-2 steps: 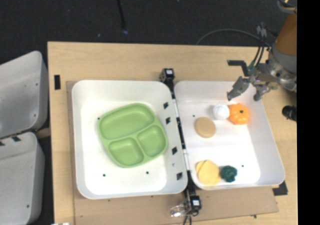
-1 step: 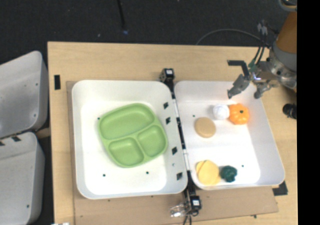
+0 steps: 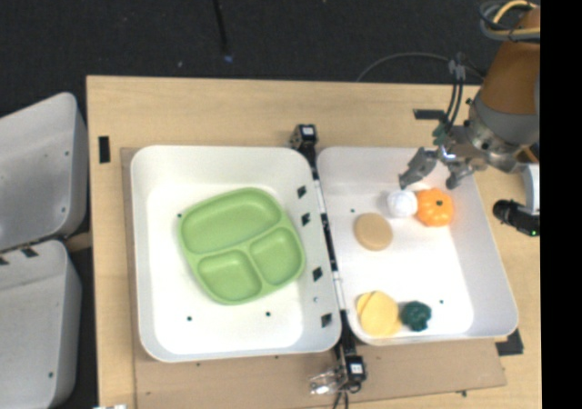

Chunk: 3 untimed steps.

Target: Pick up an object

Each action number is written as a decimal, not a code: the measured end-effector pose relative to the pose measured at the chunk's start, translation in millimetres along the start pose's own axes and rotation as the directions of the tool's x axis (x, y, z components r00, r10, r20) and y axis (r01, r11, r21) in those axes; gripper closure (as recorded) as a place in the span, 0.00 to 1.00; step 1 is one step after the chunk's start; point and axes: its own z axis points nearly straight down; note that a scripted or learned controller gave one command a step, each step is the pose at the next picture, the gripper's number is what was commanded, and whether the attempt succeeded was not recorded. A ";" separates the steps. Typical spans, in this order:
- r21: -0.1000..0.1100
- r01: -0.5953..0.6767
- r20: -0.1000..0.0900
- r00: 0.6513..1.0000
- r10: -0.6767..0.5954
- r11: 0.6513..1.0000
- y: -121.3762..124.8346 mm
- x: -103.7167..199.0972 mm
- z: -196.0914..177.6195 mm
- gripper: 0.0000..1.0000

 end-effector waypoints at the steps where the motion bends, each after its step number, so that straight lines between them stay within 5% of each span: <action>1: 0.001 0.001 -0.001 1.000 -0.001 1.000 3.4 8.2 51.2 0.00; 2: 0.000 -0.003 0.000 1.000 0.003 1.000 4.8 -1.4 99.1 0.00; 3: -0.005 -0.003 0.002 1.000 0.003 1.000 6.1 -2.7 86.3 1.00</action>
